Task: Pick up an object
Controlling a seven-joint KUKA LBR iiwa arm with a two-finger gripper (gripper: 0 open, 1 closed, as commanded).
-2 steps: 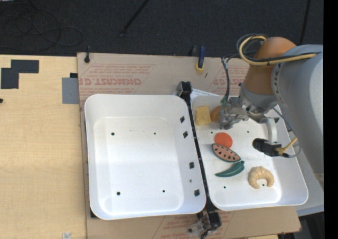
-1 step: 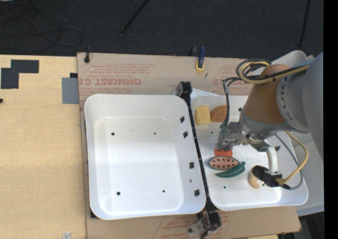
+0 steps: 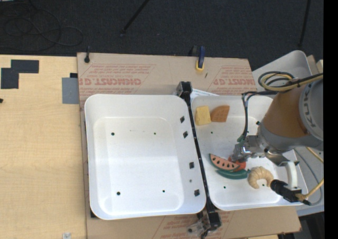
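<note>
Nearest the camera, in the right white bin [image 3: 232,201], a tan croissant [image 3: 258,176] lies close to the front wall. Just behind it and to its left lies a red watermelon slice [image 3: 226,162] with a dark green rind. The pincer [image 3: 242,152] sits low over the slice's right end. Whether it is apart or together cannot be told, and nothing is seen held in it. The grey and orange arm [image 3: 288,116] reaches in from the right. Further back in the same bin, a yellow block [image 3: 202,116] and an orange wedge [image 3: 219,113] lie side by side, nearly touching. The left white bin [image 3: 137,148] stands alongside. Both bins rest on brown cardboard [image 3: 137,76] on the pale wooden desk [image 3: 37,153].
</note>
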